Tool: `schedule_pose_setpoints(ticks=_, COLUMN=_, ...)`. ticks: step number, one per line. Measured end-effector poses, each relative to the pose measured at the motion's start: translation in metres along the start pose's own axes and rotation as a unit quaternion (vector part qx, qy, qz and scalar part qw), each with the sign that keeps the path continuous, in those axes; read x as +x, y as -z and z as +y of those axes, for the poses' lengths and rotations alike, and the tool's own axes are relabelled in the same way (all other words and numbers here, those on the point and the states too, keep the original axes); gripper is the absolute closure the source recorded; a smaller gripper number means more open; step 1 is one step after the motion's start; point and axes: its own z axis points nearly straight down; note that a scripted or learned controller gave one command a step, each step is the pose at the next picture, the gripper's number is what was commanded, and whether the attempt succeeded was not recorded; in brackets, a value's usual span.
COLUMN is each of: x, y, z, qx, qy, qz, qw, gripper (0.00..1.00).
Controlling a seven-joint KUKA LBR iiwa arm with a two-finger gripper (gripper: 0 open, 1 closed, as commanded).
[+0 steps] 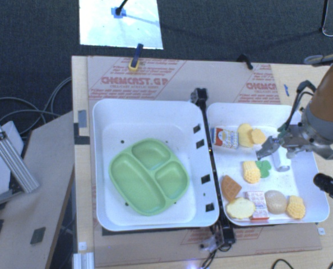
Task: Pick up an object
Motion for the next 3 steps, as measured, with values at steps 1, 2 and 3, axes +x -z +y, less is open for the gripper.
schedule_pose_setpoints(ticks=1, x=0.0, y=0.004, z=0.002, qx=-0.004, qy=0.001, qz=-0.001, qw=1.0, gripper=0.0)
schedule_pose_setpoints(ticks=2, x=0.002, y=-0.059, z=0.008, qx=-0.002, qy=0.0, qz=0.0, qw=1.0, gripper=0.0)
schedule_pose_setpoints(ticks=3, x=-0.003, y=-0.108, z=0.0, qx=-0.002, qy=0.0, qz=0.0, qw=1.0, gripper=0.0)
